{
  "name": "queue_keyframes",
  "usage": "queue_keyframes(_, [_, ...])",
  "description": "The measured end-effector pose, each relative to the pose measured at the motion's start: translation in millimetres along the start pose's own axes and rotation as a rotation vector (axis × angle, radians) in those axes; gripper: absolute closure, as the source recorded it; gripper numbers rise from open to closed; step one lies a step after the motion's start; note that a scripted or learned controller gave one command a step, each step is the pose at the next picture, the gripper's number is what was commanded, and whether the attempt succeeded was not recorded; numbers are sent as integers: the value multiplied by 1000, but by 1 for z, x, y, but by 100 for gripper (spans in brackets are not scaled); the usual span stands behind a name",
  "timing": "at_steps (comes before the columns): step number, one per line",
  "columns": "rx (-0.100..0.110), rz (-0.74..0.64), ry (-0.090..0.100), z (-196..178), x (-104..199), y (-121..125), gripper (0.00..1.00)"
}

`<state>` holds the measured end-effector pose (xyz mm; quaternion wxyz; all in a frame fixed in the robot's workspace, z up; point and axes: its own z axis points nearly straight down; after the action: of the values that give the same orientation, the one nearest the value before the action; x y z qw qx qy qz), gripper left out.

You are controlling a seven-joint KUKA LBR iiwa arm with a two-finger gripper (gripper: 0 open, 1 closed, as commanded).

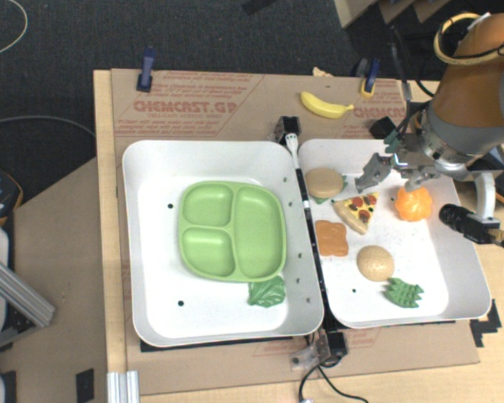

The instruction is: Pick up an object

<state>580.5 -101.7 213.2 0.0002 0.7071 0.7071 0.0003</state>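
Observation:
My gripper hangs over the back of the right bin, its two grey fingers spread open with nothing between them. Just in front of it lies an orange fruit. A pizza slice rests a little to the left of the fruit, under the left finger. A tan bun sits by the bin's left wall. In front of these lie a brown toast piece, a round bread roll and a green leafy piece.
The left bin holds a green divided plate and a green lettuce leaf at its front. A yellow banana lies on the cardboard behind the right bin. A black fitting juts over the right bin's right side.

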Motion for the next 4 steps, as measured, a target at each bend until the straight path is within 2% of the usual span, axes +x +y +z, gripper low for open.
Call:
queue_keyframes(1, [-5,-7,2,-99,63,-60,0])
queue_keyframes(2, [-3,-1,0,-104,59,-57,100])
queue_keyframes(3, [10,-3,2,-62,99,-104,100])
queue_keyframes(4, [-1,-13,3,-78,198,-100,100])
